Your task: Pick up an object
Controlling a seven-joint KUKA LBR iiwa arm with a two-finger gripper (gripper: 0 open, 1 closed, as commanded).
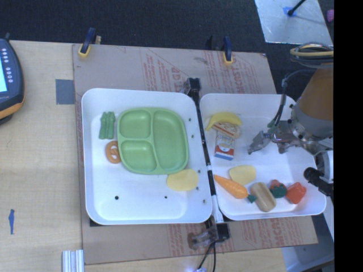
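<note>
On the bench's far left edge, a dark handheld pendant (8,75) with small keys, none readable. Right of it, faint reddish print across the brown board (249,75) under both bins, too blurred to read. In the left bin (96,203): green bean pods (106,125), an orange pretzel (113,152), a green divided plate (153,140) and a yellow chip (182,180), with bare white floor along the near side. In the right bin (309,208): a banana (224,119) touching a small red-and-white carton (226,142), label unreadable; nearer, a yellow slice (243,174), carrot (230,186), hot dog (262,196) and red-and-green toys (286,191). Above the right bin's bare middle, the gripper (256,143), fingers apart, clasping nothing, just right of the carton.
</note>
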